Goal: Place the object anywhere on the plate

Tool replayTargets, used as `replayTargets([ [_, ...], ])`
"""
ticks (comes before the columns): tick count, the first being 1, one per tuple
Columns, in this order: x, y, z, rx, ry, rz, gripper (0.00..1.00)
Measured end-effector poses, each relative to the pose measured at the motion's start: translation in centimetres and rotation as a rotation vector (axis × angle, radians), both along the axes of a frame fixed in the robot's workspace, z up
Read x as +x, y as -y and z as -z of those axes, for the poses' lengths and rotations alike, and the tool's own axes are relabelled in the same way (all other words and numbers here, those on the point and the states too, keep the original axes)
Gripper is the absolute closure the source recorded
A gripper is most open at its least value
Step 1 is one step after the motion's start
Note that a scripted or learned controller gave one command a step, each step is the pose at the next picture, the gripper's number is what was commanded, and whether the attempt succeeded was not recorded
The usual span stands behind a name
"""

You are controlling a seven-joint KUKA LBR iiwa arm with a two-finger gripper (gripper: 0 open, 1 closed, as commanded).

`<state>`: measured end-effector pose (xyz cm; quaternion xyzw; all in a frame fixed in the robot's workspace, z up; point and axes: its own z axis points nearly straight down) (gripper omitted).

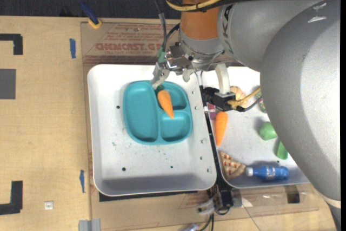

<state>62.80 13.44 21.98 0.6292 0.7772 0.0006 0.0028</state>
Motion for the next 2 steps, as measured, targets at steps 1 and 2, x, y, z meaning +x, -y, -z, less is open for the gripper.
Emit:
replayTargets([
  [1,0.0,0.0,0.0,0.0,0.0,0.0,0.0],
  [2,0.0,0.0,0.0,0.0,0.0,0.0,0.0],
])
